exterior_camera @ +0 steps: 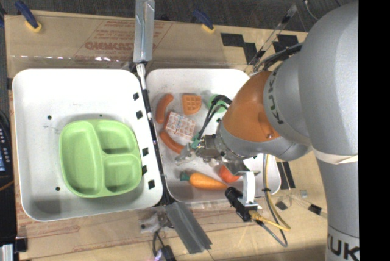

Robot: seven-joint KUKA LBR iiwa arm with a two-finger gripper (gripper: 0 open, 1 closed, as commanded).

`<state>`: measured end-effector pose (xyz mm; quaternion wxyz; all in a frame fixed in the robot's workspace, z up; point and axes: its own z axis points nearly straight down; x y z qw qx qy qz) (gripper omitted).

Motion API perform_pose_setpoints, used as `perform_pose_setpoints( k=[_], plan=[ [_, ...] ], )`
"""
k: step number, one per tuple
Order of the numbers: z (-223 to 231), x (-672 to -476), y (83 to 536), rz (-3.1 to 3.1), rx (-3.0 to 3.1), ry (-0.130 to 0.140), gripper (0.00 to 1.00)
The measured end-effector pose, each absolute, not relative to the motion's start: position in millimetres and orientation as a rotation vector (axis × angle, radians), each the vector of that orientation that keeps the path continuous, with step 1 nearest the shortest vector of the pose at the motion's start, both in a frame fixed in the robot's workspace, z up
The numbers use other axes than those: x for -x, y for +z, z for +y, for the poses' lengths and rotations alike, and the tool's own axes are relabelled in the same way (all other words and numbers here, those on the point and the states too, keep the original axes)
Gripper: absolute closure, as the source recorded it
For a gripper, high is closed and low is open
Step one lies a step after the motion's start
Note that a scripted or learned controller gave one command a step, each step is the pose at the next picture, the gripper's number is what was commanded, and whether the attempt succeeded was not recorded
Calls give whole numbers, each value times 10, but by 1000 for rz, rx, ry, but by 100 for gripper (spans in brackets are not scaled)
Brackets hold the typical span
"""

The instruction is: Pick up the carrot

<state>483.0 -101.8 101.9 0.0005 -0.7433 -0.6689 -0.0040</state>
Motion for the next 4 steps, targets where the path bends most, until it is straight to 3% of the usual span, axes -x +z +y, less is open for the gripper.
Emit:
perform_pose_setpoints(
  k=[2, 3, 4],
  plan=[
    [-1461, -4782, 905, -2294, 2142, -1, 0],
    [-1370, -4774, 1275, -2504, 1893, 2, 0],
    [-1404, -4769, 1138, -2653, 1669, 2, 0]
  ],
)
